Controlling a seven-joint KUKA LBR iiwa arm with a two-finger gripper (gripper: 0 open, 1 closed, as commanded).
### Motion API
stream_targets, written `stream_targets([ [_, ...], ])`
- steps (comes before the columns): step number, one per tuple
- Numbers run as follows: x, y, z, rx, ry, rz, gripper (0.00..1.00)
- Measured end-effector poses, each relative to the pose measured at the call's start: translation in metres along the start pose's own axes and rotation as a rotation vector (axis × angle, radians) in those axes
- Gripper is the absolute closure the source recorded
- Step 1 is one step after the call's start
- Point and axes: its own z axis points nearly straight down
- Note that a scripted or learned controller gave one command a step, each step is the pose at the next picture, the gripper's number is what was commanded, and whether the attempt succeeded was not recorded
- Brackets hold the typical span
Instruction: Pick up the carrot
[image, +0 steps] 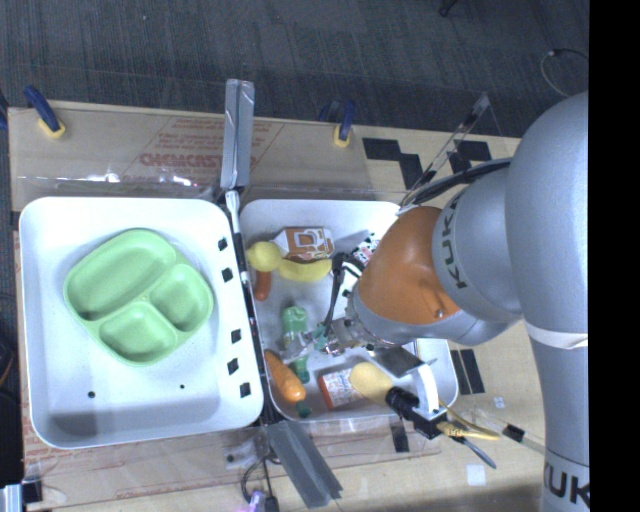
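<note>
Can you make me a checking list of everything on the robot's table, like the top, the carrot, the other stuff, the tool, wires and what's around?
Surface: two white bins; left bin, right bin.
Job's things: carrot lies at the right bin's lower left, apart from the arm.
Clutter: green divided tray in left bin; banana, small brown carton, green bottle, red-labelled packet in right bin.
Tool: hidden beneath the orange band, over the right bin.
Cables: thin black cables along the arm.
Surroundings: blue clamps on the bench edge; dark floor.
</note>
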Motion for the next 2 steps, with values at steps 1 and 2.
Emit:
stream_targets([
  [1, -0.014, -0.01, 0.005, 0.017, 0.016, -0.388, 0.0],
  [2, -0.018, 0.039, 0.006, 0.014, 0.018, -0.666, 0.0],
])
